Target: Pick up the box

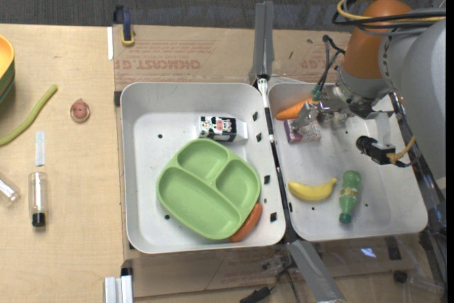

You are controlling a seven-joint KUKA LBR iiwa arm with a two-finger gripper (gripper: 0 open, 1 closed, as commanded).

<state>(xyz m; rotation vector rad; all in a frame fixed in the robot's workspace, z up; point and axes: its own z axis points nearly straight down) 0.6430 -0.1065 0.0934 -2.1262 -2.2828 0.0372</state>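
Closest to us is a green plate with three parts. It sits in the left bin, at the near side. An orange thing peeks out from under the plate's near right edge; I cannot tell what it is.

Just behind the plate lies the box. It is small, black and white with a bit of red. It lies flat at the far side of the left bin, near the wall between the two bins. Nothing touches it.

The right bin has a banana and a green bottle lying just beside each other at the near side. A carrot lies at the far left corner.

The arm reaches in from the right. Its gripper is low in the right bin, next to the carrot and right over a small pink thing. I cannot tell if the gripper is spread or pressed together, or if it pinches the pink thing. It is well apart from the box.

On the table to the left lie a long green bean, a little pink round thing and a small tube.
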